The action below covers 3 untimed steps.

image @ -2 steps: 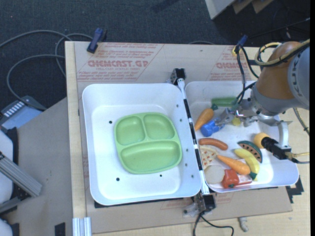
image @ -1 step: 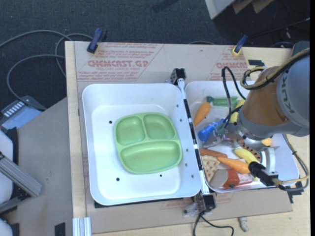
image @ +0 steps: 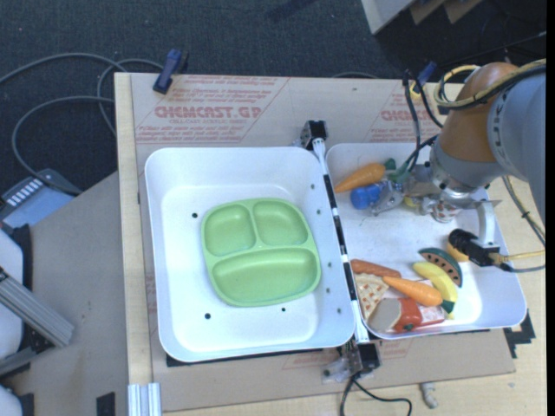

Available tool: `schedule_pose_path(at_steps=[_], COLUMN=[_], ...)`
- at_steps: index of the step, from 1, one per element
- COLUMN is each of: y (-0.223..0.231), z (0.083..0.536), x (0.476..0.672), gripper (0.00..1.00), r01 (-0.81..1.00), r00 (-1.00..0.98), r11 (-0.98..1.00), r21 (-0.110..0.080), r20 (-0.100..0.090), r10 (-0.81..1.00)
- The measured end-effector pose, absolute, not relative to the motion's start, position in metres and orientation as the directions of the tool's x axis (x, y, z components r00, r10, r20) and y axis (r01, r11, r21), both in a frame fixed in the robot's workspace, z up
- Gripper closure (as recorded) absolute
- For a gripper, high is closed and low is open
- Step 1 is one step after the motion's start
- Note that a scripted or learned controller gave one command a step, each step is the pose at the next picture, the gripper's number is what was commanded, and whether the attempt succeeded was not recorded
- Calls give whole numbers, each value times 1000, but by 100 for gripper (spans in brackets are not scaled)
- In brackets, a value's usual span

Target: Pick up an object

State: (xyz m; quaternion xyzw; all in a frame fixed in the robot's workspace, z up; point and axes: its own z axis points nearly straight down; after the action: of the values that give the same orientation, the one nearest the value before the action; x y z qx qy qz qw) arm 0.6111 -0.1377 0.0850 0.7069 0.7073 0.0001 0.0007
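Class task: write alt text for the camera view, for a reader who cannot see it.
A grey robot arm reaches from the right into the right-hand white bin, which holds toy food: a carrot, a blue piece, a banana and a pizza slice. The left bin holds a green divided plate.

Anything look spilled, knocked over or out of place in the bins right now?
Nothing stands out. The green tray lies flat in the left bin; the toy food sits piled inside the right bin, with the claw near the blue toy.

One fixed cam, high above the bench, looking down at a slant. Both bins in frame, mid-range. Arm enters bench's right.
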Motion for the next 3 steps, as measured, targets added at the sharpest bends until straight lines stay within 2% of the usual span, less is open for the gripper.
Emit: schedule_pose_path(at_steps=[1,2,3], y=[-179,-212,-208], z=[79,84,84], x=[653,555,651], gripper=[0,0,0], r01=[999,1000,1000], r00=[-4,0,-1], r11=[4,0,1], r21=[-34,-2,-7], r20=[5,1,1], r10=[1000,1000,1000])
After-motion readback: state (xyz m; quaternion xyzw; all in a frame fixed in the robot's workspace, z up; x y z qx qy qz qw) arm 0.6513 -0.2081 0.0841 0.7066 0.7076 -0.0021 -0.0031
